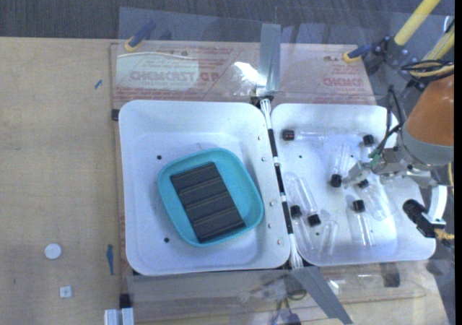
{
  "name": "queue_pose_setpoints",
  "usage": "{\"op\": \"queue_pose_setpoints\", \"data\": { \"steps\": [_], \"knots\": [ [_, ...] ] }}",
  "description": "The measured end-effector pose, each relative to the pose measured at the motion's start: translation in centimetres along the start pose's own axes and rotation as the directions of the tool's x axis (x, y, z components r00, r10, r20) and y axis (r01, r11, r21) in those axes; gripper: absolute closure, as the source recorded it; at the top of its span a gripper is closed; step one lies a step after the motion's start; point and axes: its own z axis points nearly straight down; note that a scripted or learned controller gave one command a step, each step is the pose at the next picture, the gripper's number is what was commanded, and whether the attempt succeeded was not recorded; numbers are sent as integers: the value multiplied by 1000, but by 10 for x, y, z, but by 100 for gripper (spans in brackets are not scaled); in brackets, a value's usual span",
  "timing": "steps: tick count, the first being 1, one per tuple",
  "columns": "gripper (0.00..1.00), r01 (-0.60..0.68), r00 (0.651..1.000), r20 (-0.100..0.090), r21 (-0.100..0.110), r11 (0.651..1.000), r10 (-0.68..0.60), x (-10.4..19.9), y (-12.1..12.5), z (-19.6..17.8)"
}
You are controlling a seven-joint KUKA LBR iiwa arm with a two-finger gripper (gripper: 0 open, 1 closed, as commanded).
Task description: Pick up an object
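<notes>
Gripper (375, 165) hangs over the right bin (404, 248), among clear vials (303, 193) with black caps; whether its fingers are clenched, I cannot tell.

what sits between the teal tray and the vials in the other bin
In the camera view, the bins' two adjoining white rims separate the teal tray from the clear vials; nothing else lies there.

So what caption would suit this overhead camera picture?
Arm reaches over right bin of small clear vials; left bin holds a teal tray.
</notes>
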Motion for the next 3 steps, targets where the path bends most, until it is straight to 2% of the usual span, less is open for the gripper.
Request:
{"op": "queue_pose_setpoints", "data": {
  "steps": [1, 2, 3],
  "knots": [
    [0, 31, 1000, 0, 4, 1000, -31, 45, 8, 11],
    [0, 95, 995, 0, 4, 995, -95, 20, -70, 11],
    [100, 92, 996, 2, 0, 996, -92, 19, -68, 1]
  ]
}}
